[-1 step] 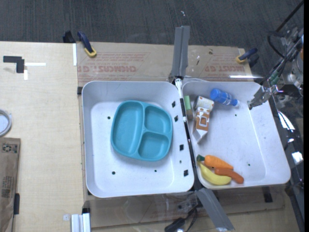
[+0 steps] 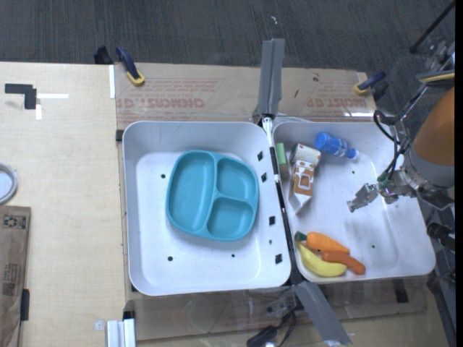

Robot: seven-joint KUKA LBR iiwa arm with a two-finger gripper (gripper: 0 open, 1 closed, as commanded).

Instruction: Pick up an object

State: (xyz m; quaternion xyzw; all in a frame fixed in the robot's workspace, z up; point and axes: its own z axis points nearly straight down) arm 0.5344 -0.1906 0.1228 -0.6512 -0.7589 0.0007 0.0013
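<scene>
The bench carries 2 white bins side by side. The left bin holds 1 item: a teal tray with 3 compartments, lying flat near the bin's centre.

The right bin holds 4 items. A blue bottle lies on its side near the far wall, long axis running left to right with a slight downward tilt to the right. A carton, white and brown, lies near the dividing wall, long axis roughly far to near, its lower end tapering to a point toward the near side. A banana and a carrot lie together at the near left corner, touching; the carrot's long axis slopes down to the right, its narrow end pointing right, and the banana curves beneath it along much the same line.

The gripper sits low over the right half of the right bin, pointing left, well apart from all 4 items. Nothing is seen between its fingers; whether they are spread or closed cannot be told at this resolution.
</scene>
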